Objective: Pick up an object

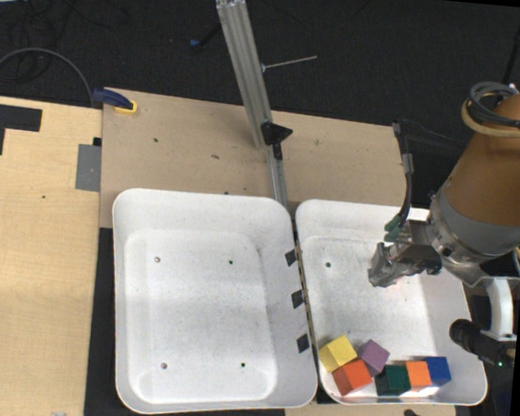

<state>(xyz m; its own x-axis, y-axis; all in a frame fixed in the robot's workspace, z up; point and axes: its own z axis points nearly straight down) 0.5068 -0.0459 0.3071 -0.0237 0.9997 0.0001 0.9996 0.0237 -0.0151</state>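
Two white bins: left bin [199, 302] and right bin [355, 231]. Six blocks lie below the gripper [384, 273]: yellow [338, 351], purple [374, 355], red [351, 376], green [393, 380], orange [419, 372], blue [439, 369].

Six small blocks cluster in the near corner of the right bin [462, 390]. Yellow block [338, 351] sits leftmost, touching the red-orange block [352, 377] just in front of it. Purple block [374, 355] is beside the yellow one (slightly tilted). Green block [393, 380], orange block [420, 373] and blue block [439, 369] run in a row to the right, each touching the next.
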